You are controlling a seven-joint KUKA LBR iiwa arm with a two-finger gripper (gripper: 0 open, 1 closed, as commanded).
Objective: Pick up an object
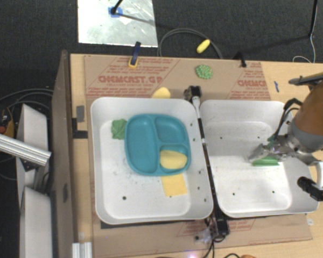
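Dark carpet surrounds a bench topped with printed cardboard (151, 79), where two shallow white bins sit side by side, their inner walls touching along a black divider strip (201, 130). At the middle of the left bin (105, 198) lies a teal divided plate (151, 143), and a yellow rounded piece (173, 159) rests in the plate's near-right compartment. A flat yellow square (174, 185) lies on the bin floor just beside the plate's near edge, and a green leafy piece (118, 128) touches the plate's left rim. Beyond the bins' far walls, on the cardboard, sit a yellow lump (161, 93), a green knobbly round (204, 71) and a blue-and-yellow clamp (134, 55); a yellow cylinder (203, 46) lies on the carpet past the bench's far edge, beside a reflective sheet (116, 15). Looped cables run past the bench's left side. In the right bin (242, 198) the grey arm reaches in over the right wall, and its gripper (265, 153) is down near the bin floor toward the right side. A small green elongated object (266, 162), flat and bright against the white, lies on the floor directly at the fingertips, well clear of the bin's near and far walls. Whether the fingers are spread or closed on it cannot be told from this angle.
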